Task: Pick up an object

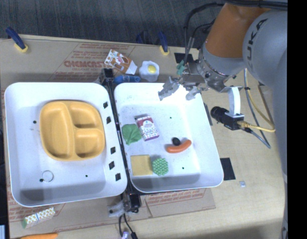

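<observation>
My gripper (180,92) hangs above the back edge of the right bin (208,143), fingers spread open with nothing between them. Below it in that bin lie a small red and white carton (147,127), a green leaf-shaped piece (130,133), an orange hot dog (179,146) with a small black thing (176,141) against it, a tan square block (140,165) and a green bumpy ball (160,166). All of these rest on the bin floor, apart from the gripper.
The left bin (24,183) holds a yellow divided tray (72,129). Behind the bins on the cardboard lie a snack packet (116,60), a blue item (126,78) and a white and yellow egg-like toy (149,70). A wrapped candy (39,216) lies at the front left.
</observation>
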Controlling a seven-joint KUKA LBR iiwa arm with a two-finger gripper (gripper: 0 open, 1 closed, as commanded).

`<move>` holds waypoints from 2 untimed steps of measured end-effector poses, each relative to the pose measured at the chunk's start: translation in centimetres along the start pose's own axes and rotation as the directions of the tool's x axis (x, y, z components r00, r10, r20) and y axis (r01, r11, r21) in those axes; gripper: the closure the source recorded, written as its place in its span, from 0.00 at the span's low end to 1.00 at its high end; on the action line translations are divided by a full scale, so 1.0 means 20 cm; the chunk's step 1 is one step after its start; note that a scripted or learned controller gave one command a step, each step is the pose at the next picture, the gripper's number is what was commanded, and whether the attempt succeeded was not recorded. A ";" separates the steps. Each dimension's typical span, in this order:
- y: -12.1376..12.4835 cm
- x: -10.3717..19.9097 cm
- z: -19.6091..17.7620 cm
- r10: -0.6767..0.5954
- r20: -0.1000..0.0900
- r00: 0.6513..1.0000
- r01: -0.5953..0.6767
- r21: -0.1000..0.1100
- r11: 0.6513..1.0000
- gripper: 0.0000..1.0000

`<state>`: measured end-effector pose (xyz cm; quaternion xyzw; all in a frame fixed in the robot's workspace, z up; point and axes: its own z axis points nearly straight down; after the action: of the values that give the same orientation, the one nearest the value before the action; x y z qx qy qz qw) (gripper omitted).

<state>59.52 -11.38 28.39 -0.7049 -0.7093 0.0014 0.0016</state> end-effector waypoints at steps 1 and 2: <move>-0.37 0.06 0.57 0.153 -0.001 0.988 -0.153 0.003 0.988 0.00; -0.07 -0.02 0.96 -0.061 0.000 0.998 0.061 -0.002 0.998 0.00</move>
<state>58.05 -11.79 9.16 -0.6828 -0.7306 0.0007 0.0008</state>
